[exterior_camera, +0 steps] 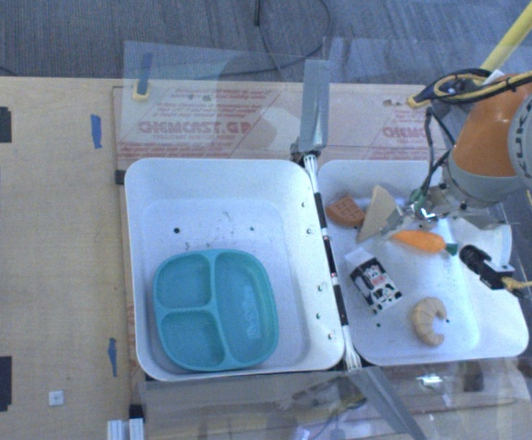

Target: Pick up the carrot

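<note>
Gripper (424,211): hovering over right bin (504,337) | carrot (418,241): lying just beside (finger state: cannot tell)

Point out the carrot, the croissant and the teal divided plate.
carrot (418,241): camera view, middle of its orange body.
croissant (428,321): camera view, centre of its curved crust.
teal divided plate (215,310): camera view, the ridge where its compartments meet.

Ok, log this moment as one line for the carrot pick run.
stage: approach | gripper above right bin, beside carrot | grasp: unconfirmed | also in bin: croissant, cookie | left bin: teal divided plate
</note>
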Robot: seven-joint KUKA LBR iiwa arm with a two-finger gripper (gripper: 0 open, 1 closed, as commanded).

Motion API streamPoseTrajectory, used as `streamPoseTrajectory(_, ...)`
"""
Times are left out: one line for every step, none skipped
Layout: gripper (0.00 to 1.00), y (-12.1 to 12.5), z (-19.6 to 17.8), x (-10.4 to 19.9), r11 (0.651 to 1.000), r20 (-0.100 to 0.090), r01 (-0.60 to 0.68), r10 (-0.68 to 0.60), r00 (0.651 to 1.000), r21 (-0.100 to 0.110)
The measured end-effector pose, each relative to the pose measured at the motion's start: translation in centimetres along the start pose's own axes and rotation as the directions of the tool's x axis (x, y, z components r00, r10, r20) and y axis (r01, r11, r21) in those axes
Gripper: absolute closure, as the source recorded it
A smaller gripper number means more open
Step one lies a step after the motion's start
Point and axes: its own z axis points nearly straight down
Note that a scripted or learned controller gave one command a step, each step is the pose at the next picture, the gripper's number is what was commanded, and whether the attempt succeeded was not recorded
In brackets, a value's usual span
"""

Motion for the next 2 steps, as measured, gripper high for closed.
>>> streamPoseTrajectory(1.00, 0.1, -1.2, -0.3, 1.000, 0.003, -0.003, 0.003, 1.000, -0.007)
streamPoseTrajectory(1.00, 5.4, -9.8, 9.4, 0.999, -0.002, 0.043, -0.043, 0.999, 0.002)
